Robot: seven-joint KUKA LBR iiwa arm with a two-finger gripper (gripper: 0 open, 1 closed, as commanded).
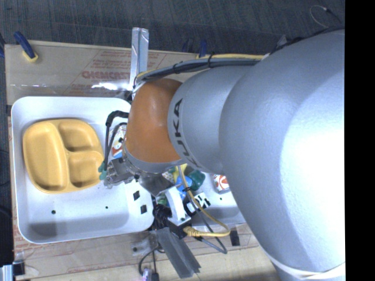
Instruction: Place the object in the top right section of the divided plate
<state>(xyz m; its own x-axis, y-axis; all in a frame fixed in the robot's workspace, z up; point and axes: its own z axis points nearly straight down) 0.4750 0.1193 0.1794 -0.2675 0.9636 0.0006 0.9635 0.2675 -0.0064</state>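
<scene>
The yellow divided plate (44,157) lies in the left bin (70,224), with one long section on its left and two smaller ones on its right. My gripper (112,173) hangs at the plate's right rim, beside the lower right section. The orange wrist band above hides most of it. A small teal-green bit (104,168) shows at its tip, touching or just over the rim. I cannot tell whether that is a held object or part of the tool.
The arm's grey body covers most of the right bin. Under it peek a red-and-white item (221,183) and teal and yellow pieces (188,175). Cables and a dark bracket (179,253) hang near the bench's front edge.
</scene>
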